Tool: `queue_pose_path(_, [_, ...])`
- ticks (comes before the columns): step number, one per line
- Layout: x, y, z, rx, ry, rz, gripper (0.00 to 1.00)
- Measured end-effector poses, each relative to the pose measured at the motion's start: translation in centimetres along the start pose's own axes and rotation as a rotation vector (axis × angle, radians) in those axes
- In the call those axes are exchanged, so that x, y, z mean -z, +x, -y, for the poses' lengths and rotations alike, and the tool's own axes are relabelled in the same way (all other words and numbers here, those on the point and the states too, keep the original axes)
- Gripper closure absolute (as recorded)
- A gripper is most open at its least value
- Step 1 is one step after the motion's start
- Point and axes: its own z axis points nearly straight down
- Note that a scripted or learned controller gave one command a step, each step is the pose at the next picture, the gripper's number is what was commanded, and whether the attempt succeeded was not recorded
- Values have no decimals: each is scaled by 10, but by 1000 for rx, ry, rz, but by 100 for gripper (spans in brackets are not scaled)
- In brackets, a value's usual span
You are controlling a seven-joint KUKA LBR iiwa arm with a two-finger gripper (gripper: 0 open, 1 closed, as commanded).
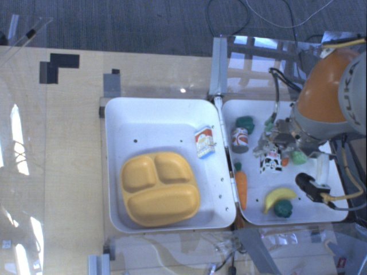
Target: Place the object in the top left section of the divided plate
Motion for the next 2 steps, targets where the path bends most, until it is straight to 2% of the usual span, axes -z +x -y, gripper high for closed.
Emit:
queue_pose_path(1, [-19,6,45,-207,4,0,100])
queue_pose_path(2, [23,83,-8,-301,3,1,100])
